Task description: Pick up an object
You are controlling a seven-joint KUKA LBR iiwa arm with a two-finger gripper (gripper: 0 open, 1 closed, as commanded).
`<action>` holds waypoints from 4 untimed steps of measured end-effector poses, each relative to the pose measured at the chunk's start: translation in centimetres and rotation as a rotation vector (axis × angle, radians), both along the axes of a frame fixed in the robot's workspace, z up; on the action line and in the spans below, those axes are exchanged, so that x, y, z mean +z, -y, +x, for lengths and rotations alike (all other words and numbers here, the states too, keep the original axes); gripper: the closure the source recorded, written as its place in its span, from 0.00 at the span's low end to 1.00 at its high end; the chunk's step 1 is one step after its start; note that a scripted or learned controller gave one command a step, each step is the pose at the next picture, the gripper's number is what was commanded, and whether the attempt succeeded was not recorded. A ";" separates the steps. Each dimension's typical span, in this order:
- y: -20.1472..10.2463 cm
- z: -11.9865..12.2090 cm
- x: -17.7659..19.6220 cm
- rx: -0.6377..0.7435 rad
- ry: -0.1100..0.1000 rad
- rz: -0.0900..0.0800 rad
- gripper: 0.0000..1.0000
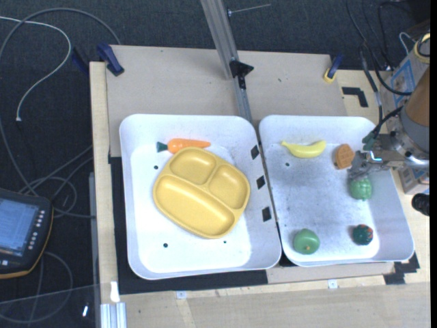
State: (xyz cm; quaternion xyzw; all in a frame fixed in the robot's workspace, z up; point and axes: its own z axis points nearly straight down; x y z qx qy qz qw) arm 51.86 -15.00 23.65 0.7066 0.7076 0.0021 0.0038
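Tool [364, 164] hangs just above green object [360, 188], seemingly touching; its opening unclear.

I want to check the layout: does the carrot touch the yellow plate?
Cannot tell. In the camera view the carrot lies right along the upper edge of the yellow plate, with no plain gap or contact visible.

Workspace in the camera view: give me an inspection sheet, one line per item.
Surface: wooden bench bearing the left white bin and right white bin.
Job's things: right bin holds a yellow banana, orange-brown lump, pale green leafy toy, green apple, dark red-green ball.
Clutter: yellow divided plate and orange carrot in the left bin.
Grippers: grey gripper above the leafy toy; jaws unclear.
Cables: white cables left; dark ones top right.
Surroundings: handheld screen unit, dark floor.
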 end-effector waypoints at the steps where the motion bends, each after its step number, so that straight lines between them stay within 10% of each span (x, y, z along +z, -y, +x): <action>1: 0.0 0.1 2.8 0.000 -0.003 0.001 1.00; 4: -13.3 7.5 1.4 0.005 -0.006 0.003 1.00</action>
